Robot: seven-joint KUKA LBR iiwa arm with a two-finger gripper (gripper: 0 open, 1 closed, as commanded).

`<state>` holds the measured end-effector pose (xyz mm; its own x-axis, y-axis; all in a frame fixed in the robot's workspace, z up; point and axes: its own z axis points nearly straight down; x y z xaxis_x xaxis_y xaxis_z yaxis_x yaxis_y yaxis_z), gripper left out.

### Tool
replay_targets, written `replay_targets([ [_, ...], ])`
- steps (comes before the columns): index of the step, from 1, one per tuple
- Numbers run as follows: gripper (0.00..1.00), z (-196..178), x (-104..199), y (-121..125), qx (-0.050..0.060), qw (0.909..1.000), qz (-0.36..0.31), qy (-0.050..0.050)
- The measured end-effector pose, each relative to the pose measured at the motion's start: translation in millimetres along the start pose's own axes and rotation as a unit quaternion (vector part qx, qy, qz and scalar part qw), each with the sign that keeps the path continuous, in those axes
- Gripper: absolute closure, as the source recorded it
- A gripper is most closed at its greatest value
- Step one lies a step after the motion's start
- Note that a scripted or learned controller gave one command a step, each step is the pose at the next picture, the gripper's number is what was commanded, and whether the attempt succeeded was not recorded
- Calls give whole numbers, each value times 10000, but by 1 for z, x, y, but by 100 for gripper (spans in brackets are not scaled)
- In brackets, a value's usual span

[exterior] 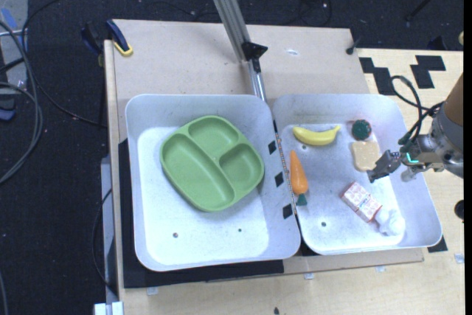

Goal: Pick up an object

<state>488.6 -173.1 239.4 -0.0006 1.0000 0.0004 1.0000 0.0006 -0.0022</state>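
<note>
Over right bin (346,105), pincer (383,165) fingers indistinct, arm cropped at edge

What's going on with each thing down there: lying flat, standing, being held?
Green divided plate: flat in the left bin, nothing on it.
Banana: lying loose.
Carrot: lying along the right bin's left wall.
Small carton: on its side.
End effector: above the right bin, nothing visibly held.
</note>
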Motion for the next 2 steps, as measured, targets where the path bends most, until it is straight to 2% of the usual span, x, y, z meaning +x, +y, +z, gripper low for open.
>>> replay_targets([
  [1,0,-1,0,0,-7,10000,-2,-2],
  [2,0,62,-5,-2,15,10000,12,5],
])
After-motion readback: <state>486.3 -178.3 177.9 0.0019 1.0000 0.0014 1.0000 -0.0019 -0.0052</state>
